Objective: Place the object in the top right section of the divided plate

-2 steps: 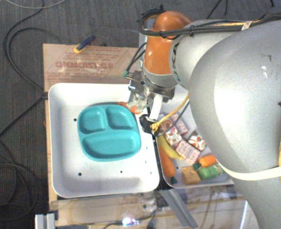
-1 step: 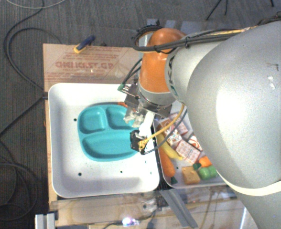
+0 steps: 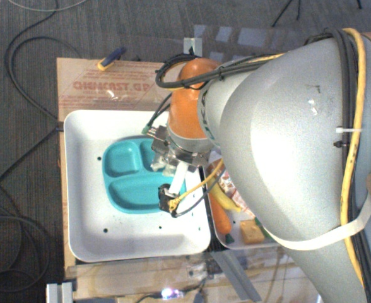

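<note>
A teal divided plate lies in the left white bin, with three sections showing. My gripper hangs over the plate's right edge, at the upper right section. The grey arm with its orange band reaches in from the right and covers the plate's right rim. The wrist hides whatever is below the gripper. I cannot make out any object between them.
The right bin is mostly hidden under the arm; an orange carrot, a yellow banana and a tan block show in it. A cardboard sheet lies behind the left bin, with a blue and yellow tool on its far edge.
</note>
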Motion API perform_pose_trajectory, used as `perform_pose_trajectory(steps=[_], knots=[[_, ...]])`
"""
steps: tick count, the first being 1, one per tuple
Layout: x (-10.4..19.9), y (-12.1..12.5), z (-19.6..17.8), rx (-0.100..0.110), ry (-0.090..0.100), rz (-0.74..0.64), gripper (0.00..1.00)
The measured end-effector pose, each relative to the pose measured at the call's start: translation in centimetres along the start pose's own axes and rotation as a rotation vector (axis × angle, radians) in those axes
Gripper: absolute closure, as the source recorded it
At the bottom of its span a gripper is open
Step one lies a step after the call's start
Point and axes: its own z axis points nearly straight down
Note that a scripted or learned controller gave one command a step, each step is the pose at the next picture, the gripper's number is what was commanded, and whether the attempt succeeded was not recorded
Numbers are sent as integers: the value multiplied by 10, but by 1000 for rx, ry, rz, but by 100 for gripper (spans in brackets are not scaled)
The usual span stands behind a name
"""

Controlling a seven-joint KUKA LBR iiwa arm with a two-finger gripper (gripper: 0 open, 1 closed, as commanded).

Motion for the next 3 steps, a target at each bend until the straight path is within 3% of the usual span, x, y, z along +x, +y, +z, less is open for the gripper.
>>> perform_pose_trajectory(steps=[1,2,3], knots=[[3,48,-77,8,-9,-49,100],[7,-4,-12,13,-11,284,100],[-13,92,-59,7,-12,317,100]])
